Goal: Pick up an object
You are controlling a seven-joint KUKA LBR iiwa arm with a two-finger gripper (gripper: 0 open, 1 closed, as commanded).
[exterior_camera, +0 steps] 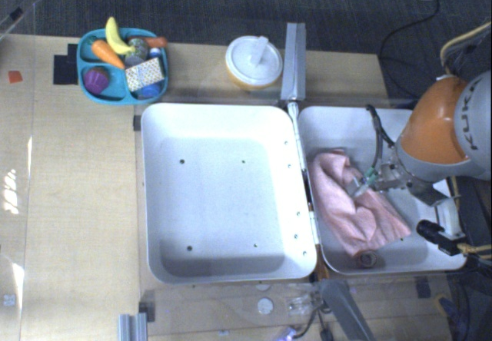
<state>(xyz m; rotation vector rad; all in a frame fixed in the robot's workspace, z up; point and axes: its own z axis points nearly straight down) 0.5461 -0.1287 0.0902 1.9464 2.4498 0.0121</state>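
A crumpled pink cloth (350, 205) lies in the right bin (338, 128), along its left side and reaching toward the front. My gripper (367, 180) is low over the cloth's right upper part, right at its folds. The arm with its orange band (432, 132) comes in from the right above the bin. A small dark round object (366, 259) sits at the front of the right bin, just below the cloth.
The left bin (223, 190) stands beside the right one, with a metal divider (293, 63) behind their shared edge. A blue tray of toy food (123, 64) and a white lidded container (254, 61) sit on the bench behind the left bin.
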